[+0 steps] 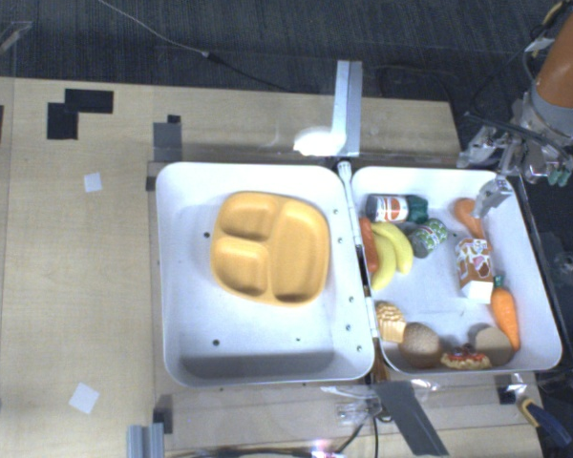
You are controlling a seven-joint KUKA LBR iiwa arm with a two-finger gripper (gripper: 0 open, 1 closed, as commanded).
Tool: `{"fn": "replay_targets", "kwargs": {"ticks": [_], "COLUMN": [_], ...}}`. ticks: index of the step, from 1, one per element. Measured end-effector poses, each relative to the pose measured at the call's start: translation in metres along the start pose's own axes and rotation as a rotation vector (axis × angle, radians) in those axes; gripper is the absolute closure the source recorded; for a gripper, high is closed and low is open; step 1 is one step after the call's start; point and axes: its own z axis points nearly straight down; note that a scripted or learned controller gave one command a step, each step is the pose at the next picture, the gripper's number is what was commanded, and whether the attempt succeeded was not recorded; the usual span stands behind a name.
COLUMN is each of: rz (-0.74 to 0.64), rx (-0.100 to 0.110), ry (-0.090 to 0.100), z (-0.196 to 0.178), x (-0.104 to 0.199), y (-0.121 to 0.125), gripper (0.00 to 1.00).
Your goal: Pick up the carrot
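Observation:
The carrot point(504, 317) is orange with a small green top and lies along the right wall of the right bin point(544, 284), tip toward the near corner. My gripper point(494, 191) hangs over the far right part of that bin, well behind the carrot and apart from it. It is just right of a small orange item point(468, 216). Nothing is seen held in it.
The right bin also holds a can point(396, 207), a banana point(392, 251), a green item point(428, 237), a small carton point(474, 263) next to the carrot's top, and several bread-like pieces point(421, 340) along the near wall. A yellow divided tray point(270, 246) sits in the left bin point(186, 351).

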Motion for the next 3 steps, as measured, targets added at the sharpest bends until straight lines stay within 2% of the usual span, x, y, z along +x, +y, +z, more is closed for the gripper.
{"fn": "replay_targets", "kwargs": {"ticks": [1, 2, 3], "rz": [-0.107, -0.202, 0.174], "rx": [0.001, -0.001, 0.002], "ry": [-0.003, 0.002, -0.002], "z": [0.114, 0.114, 0.113], "x": [0.044, 0.147, 0.146], "y": [-0.015, -0.015, -0.015], "gripper": [0.00, 0.00, 0.00]}}
